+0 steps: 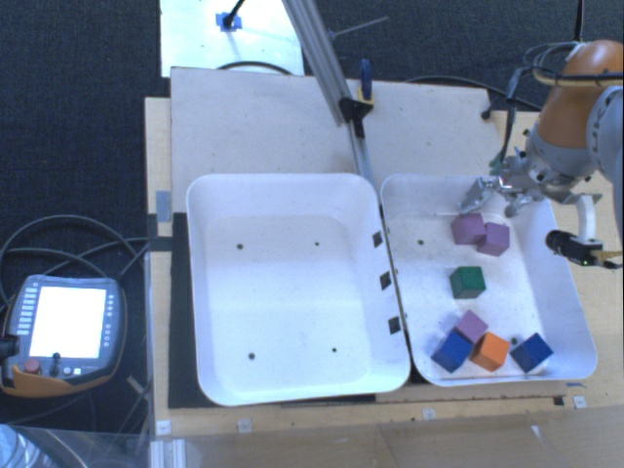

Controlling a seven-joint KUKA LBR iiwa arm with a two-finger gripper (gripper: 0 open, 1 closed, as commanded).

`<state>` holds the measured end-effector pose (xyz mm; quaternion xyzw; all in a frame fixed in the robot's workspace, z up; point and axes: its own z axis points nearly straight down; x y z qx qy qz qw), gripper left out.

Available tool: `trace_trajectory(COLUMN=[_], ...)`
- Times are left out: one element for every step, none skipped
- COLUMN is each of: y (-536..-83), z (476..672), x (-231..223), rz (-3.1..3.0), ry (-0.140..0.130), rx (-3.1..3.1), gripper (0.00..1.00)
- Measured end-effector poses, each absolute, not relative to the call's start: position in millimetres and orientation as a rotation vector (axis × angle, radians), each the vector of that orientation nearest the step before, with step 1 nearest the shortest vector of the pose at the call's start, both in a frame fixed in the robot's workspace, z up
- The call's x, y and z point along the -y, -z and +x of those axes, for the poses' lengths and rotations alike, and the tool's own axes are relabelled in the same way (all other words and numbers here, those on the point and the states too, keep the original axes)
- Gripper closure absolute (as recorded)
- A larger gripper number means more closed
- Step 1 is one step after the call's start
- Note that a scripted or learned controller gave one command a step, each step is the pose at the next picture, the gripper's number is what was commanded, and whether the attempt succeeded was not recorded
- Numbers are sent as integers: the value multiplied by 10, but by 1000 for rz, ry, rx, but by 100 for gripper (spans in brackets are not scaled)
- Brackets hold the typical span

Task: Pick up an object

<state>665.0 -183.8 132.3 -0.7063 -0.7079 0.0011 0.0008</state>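
— Where's your target?
— Two purple blocks (480,232) touching, at the far end of the right bin (565,291); my gripper (494,193) hovers just beyond them.
— Holding anything?
— No; my jaws look spread, though it's blurry. I'm approaching; next I must descend squarely over one block.

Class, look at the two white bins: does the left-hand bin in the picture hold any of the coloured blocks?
No: all the blocks, such as the green block and the orange block, lie in the right bin.
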Motion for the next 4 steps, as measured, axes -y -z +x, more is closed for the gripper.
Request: trace_trajectory(y=[-892,-1031,-1578,-2033], z=[6657,6675,6785,6778], x=[1833,1836,1894,1874], rz=[-2218,-2218,-2222,-2221], ry=[1,4,7,6], rx=[2226,2233,2233,2232], gripper=[0,100,100,100])
